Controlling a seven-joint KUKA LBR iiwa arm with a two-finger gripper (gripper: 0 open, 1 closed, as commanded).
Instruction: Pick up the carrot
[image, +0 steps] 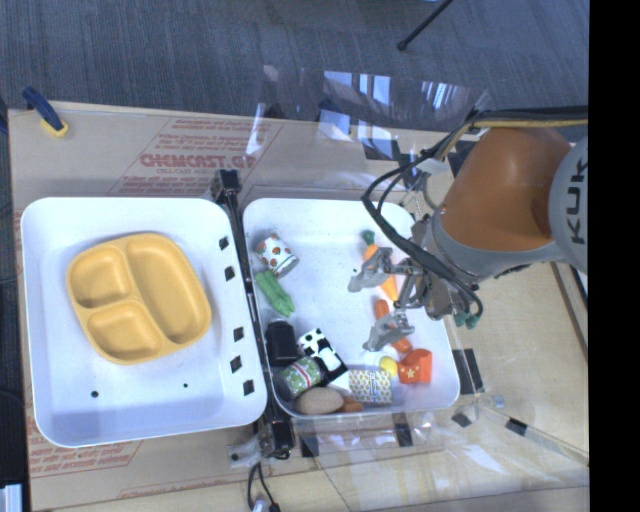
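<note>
The carrot (385, 287) is seen in the right bin (330, 215), toward its right side, lying between the spread fingers of the gripper (383, 302); it is not pinched. Just below it a yellow piece (388, 365) and a red block (415, 367) are found. Along the near wall a potato (320, 402), two cans (300, 377) and a cow-patterned toy (320, 346) are crowded. One yellow divided plate (138, 296) is held by the left bin (60, 410).

Yellow tray (138, 296), orange carrot (386, 284), black-and-white cow-patterned toy (320, 349).
</note>
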